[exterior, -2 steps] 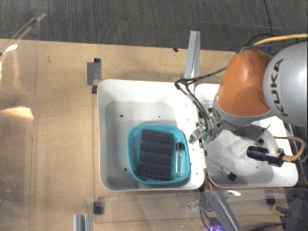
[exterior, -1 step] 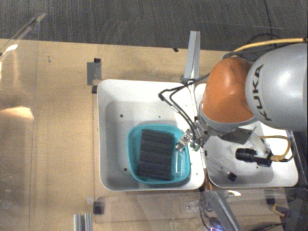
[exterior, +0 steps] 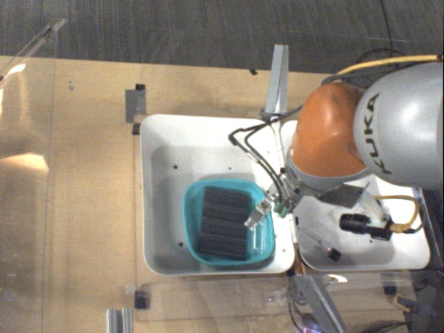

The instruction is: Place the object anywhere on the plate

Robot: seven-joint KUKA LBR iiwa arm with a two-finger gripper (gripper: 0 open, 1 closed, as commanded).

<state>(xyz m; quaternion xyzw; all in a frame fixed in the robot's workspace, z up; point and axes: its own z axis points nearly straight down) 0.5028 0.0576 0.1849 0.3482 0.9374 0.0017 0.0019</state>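
A dark ridged block (exterior: 223, 222) lies on the teal plate (exterior: 193, 214) in the left bin (exterior: 163, 186). It rests flat, covering the plate's middle and left. My gripper (exterior: 258, 214) hangs over the plate's right edge, just right of the block. One pale finger (exterior: 254, 217) points down toward the block's upper right corner. The grey arm with its orange band (exterior: 326, 137) hides the wrist above it.
The right bin (exterior: 409, 255) sits under the arm and holds a small black cylindrical part (exterior: 361, 224) with a yellow cable, plus a small dark piece (exterior: 334, 254). Black cables (exterior: 250, 141) loop over the left bin's back right. Wooden bench surrounds both bins.
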